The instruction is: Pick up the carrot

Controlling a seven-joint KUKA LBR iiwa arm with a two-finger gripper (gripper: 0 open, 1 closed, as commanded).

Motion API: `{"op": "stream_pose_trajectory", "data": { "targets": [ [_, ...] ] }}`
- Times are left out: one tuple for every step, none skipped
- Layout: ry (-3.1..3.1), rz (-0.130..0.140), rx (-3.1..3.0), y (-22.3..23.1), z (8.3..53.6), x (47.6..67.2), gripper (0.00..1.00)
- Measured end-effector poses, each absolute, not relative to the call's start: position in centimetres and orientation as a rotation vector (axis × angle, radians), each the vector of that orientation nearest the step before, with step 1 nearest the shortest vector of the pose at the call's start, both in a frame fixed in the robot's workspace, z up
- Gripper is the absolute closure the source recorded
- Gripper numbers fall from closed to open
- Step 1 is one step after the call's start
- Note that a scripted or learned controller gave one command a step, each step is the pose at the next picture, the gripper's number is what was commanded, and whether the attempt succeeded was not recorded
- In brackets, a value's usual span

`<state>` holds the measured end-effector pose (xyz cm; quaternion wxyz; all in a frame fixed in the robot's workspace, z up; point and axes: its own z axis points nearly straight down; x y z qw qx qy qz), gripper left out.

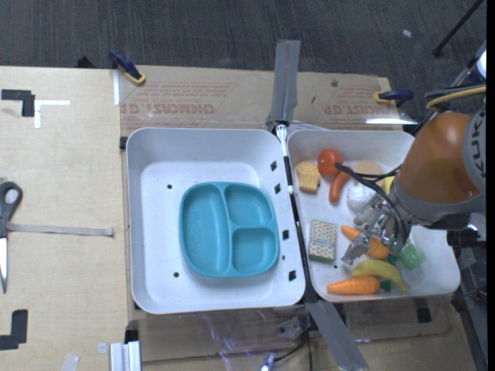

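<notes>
The gripper [362,247] is hanging low inside the right bin [433,278], reaching in from the right under the arm's orange band [433,161], and its metal fingers [356,251] are pointing down and to the left among the toy food. Whether those fingers are apart or together I cannot tell, since they are blurring into the clutter beneath them, and nothing is plainly sitting between them. The carrot [353,286] is lying on its side along the near wall of the right bin, just below the gripper and apart from it, with its thick end toward the right. A banana [379,270] is lying just above the carrot, touching or nearly touching it, and a green piece [410,256] is sitting to the banana's right. A small orange piece [377,247] is showing right beside the fingers. A cracker [322,240] is lying to the gripper's left, near the bin's inner wall. Farther back, a waffle [308,177], a tomato [329,161] and a red-orange pepper [338,186] are clustering together, with a white ball [359,198] to their right. The left bin [147,230] is holding a teal tray [230,228] with three compartments. Scissors [8,222] are lying on the bench at the far left.
</notes>
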<state>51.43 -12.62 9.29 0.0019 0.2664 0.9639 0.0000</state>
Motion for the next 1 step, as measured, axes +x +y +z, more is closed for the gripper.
{"op": "stream_pose_trajectory", "data": {
  "targets": [
    [3.021,-0.001,0.83,-12.61,10.29,51.65,1.0]
  ]
}}
